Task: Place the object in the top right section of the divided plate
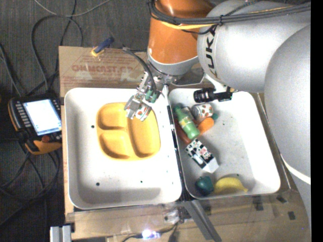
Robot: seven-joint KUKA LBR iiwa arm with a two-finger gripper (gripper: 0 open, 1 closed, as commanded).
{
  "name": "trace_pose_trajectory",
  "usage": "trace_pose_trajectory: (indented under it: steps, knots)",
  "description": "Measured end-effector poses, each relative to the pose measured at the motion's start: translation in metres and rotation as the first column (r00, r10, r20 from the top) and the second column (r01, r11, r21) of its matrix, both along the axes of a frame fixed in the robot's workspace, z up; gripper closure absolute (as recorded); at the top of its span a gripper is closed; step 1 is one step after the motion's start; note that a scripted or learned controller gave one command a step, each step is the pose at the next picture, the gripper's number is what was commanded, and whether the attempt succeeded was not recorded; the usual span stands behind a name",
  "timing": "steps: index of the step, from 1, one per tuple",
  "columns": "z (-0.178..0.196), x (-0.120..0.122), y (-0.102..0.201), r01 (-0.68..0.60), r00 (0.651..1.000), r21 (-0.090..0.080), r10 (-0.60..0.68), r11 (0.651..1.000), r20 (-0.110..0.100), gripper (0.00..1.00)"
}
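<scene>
A yellow divided plate (118, 135) lies in the left white bin (81, 175). My gripper (138, 109) hangs over the plate's upper right part, near its top rim, reaching down from the orange-banded wrist (174, 29). A small pale thing shows at the gripper's tip, but I cannot make out what it is or whether it is held. The wrist hides the bin's top right corner.
The right bin (252, 150) holds a green bottle (187, 123), an orange carrot (206, 125), a small white and red cup (203, 109), a black and white box (202, 154), a teal ball (203, 184) and a banana (230, 185). A handheld pendant (38, 117) lies left of the bench.
</scene>
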State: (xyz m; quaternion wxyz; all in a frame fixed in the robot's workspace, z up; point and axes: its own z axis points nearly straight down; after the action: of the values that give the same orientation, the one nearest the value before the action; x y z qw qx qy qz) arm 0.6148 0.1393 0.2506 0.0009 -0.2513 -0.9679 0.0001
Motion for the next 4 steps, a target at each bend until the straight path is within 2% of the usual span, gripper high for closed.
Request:
trace_pose_trajectory:
  steps: [1,2,3,4]
  knots:
    - [0.014,0.024,0.012,-0.089,0.996,-0.002,0.089,0.996,0.001,1.00]
    - [0.021,0.025,0.014,-0.090,0.996,0.002,0.090,0.996,-0.001,1.00]
    - [0.030,0.027,-0.015,-0.212,0.977,-0.003,0.212,0.977,0.002,1.00]
    - [0.037,0.028,-0.014,-0.213,0.977,-0.001,0.213,0.977,0.001,1.00]
